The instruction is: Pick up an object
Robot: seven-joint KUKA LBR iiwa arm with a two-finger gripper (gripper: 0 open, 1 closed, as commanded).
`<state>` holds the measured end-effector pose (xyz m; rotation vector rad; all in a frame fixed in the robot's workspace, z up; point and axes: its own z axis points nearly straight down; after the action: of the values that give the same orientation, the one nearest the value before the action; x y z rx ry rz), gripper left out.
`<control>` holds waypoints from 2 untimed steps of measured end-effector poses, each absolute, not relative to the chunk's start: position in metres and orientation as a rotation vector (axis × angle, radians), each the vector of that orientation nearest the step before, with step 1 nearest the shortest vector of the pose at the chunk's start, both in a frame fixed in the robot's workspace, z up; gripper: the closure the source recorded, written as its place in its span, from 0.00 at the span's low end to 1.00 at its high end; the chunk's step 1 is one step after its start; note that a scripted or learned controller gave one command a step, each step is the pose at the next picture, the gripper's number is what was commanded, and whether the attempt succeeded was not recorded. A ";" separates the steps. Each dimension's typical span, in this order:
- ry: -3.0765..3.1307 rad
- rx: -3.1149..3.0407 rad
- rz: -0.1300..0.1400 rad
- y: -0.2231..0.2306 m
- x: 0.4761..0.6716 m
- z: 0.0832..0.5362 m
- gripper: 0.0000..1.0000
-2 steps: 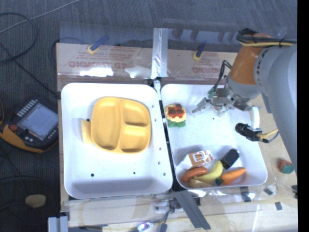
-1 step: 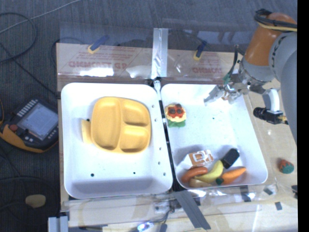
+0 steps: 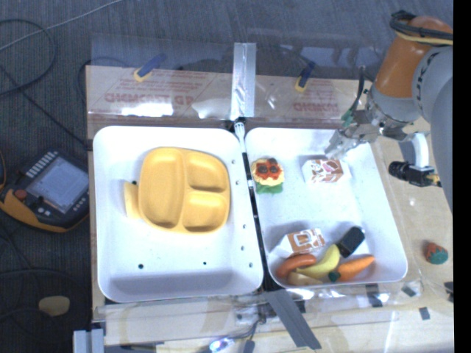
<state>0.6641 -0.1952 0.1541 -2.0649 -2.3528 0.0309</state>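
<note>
While pincer (image 3: 342,143) state unclear: yellow tray (image 3: 184,188) in left bin (image 3: 110,271), toy food in right bin (image 3: 383,204).

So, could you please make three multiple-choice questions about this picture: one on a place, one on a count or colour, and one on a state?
1. Where is the yellow tray?
A. In the left bin
B. In the right bin
C. On the floor

2. How many white bins are on the bench?
A. One
B. Two
C. Three

3. How does the end effector stand in relation to the small white packet?
A. It is far off over the left bin
B. It is lifting the packet high above the bench
C. It is over the right bin, close to the packet's upper right

Answers:
1. A, the tray lies inside the left bin.
2. B, two bins lie side by side.
3. C, its tip is just up and right of the packet, which lies on the bin floor.
</note>
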 end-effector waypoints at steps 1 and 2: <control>-2.353 -2.065 0.032 -0.195 0.664 0.154 0.00; -2.558 -1.841 0.000 -0.190 0.650 0.088 0.00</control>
<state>0.6501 -0.1900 0.0879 -1.8410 -2.5578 0.0003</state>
